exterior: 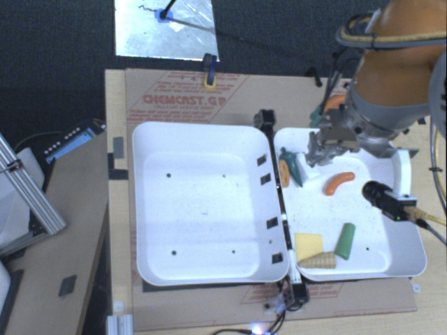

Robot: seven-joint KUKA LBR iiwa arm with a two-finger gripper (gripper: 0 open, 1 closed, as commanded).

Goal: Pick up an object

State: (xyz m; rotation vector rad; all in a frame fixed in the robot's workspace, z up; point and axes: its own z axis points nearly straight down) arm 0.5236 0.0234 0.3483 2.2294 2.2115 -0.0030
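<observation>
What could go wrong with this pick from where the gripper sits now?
1. The gripper hangs near the green piece and the carrot, which lie close together. Coming down there might catch both, or neither cleanly.
2. Both lie by the divider between the bins, so the gripper may strike it.
3. The sausage lies apart but looks rounded. It could roll or slip out of a grasp.

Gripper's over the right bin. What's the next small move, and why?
Probably ease down and across toward the dark green elongated piece: the gripper hangs over the right white bin's far corner, just right of that piece in the view, which lies beside an orange carrot-shaped toy near the divider.
</observation>
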